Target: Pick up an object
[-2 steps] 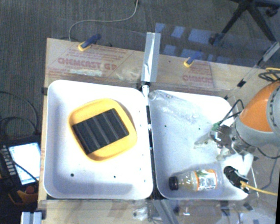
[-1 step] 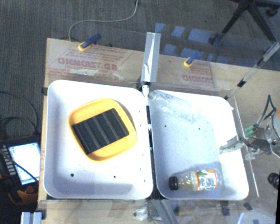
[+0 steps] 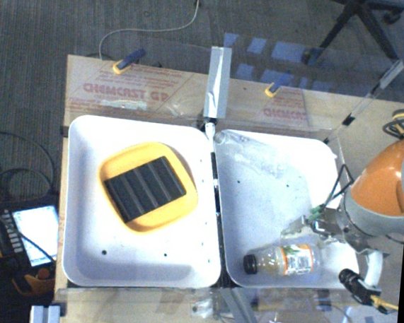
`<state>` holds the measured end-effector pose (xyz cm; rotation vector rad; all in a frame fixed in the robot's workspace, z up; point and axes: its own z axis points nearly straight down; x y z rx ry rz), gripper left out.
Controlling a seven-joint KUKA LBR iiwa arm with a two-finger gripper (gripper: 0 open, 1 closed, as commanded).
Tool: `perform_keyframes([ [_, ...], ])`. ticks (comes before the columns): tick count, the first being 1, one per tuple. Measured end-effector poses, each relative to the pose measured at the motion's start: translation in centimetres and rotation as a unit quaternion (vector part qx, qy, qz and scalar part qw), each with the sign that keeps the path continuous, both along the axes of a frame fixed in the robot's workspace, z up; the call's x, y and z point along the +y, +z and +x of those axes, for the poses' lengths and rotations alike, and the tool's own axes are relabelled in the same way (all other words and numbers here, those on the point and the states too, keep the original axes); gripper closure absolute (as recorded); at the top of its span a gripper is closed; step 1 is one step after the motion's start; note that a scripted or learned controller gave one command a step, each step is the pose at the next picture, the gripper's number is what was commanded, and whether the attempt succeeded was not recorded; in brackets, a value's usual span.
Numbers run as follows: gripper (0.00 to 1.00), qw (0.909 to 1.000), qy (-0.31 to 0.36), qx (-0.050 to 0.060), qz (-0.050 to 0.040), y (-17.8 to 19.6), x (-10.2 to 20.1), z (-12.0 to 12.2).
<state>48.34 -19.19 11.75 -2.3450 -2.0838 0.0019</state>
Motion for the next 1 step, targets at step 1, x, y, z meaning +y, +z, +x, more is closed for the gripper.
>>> perform_keyframes([
  [1, 0.0, 0.9966, 0.082, -0.005, -0.0017, -2.61, -0.99, 0.25],
])
